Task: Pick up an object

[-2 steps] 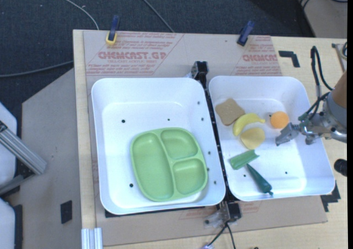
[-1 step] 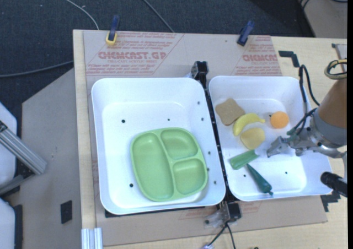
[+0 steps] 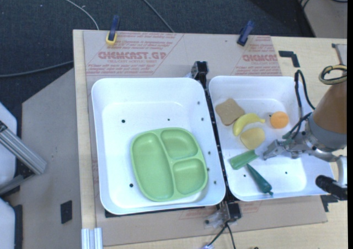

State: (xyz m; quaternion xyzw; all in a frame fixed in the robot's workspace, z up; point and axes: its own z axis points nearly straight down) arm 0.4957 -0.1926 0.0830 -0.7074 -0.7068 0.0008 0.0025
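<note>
Gripper (image 3: 270, 151) fingers spread, hovering just right of green tool (image 3: 242, 159), unheld

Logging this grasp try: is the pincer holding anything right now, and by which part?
Nothing shows between its fingers. The pincer hovers in the right bin, beside the green tool and the yellowish piece.

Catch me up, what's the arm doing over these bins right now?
The arm's tool is low in the right bin, beside the yellowish piece and the green items. Nothing shows between its fingers. A banana, toast slice and orange ball lie nearby. The green divided plate sits in the left bin.
</note>
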